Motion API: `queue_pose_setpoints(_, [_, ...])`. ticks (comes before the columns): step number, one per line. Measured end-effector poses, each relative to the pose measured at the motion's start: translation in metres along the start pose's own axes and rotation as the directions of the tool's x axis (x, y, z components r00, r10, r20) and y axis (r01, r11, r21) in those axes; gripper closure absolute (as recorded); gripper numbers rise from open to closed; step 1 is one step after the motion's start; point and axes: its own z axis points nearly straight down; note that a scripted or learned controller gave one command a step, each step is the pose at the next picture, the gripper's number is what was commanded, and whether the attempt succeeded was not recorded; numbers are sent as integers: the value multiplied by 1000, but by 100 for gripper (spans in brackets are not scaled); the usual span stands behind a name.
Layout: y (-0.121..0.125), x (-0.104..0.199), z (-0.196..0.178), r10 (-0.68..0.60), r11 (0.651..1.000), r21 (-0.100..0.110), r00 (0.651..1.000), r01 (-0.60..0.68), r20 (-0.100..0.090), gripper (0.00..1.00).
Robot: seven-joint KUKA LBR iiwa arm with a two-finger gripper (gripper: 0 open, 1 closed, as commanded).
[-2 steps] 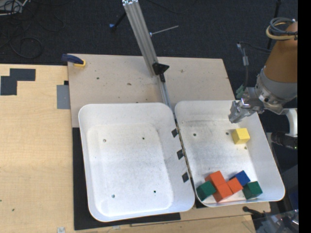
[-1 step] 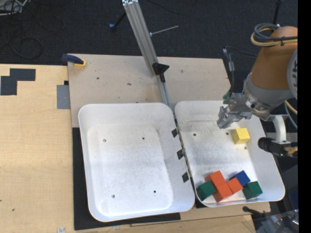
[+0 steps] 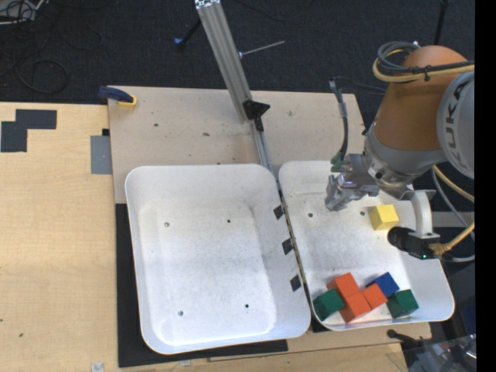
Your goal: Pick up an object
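My gripper (image 3: pixel 338 198) hangs over the upper middle of the right bin (image 3: pixel 329 242), its metal fingertips pointing down at bare bin floor, with nothing visible between them. A yellow cube (image 3: pixel 383 216) lies a little to its right in the same bin. Near the bin's front edge sits a cluster of blocks: an orange block (image 3: pixel 350 293), a second orange block (image 3: pixel 375 294), a blue block (image 3: pixel 387 283), a green block (image 3: pixel 329 304) at the cluster's left and a dark green block (image 3: pixel 402 304) at its right.
The left bin (image 3: pixel 209 262) lies beside the right one, with black clips (image 3: pixel 285 246) along the shared edge. A slanted aluminium rail (image 3: pixel 229 56) rises behind the bins. A small blue and yellow clamp (image 3: pixel 118 95) sits at the bench's back left corner.
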Motion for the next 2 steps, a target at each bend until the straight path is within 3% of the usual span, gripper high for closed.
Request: queue_pose_setpoints(2, [-42, 92, 17, 0, 1000, 3, 1000, 0, 1, 100])
